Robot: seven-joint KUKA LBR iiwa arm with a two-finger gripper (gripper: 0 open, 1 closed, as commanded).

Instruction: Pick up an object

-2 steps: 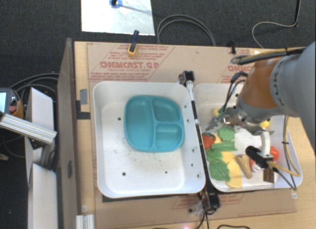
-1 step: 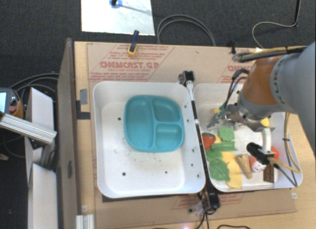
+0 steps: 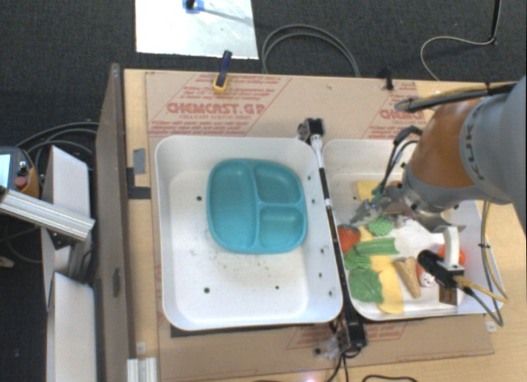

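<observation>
The end effector (image 3: 372,204) hangs low over the toy food (image 3: 375,257) heaped in the right bin (image 3: 346,158), near the counter's right edge; how it stands I cannot tell; better descend straight onto one separate piece.

Arm (image 3: 469,146) cut off by the right edge; it hides much of the right bin (image 3: 346,154) floor. Gripper (image 3: 372,207) state indistinct among small toy pieces (image 3: 375,249), which overlap and are too small to identify.
</observation>
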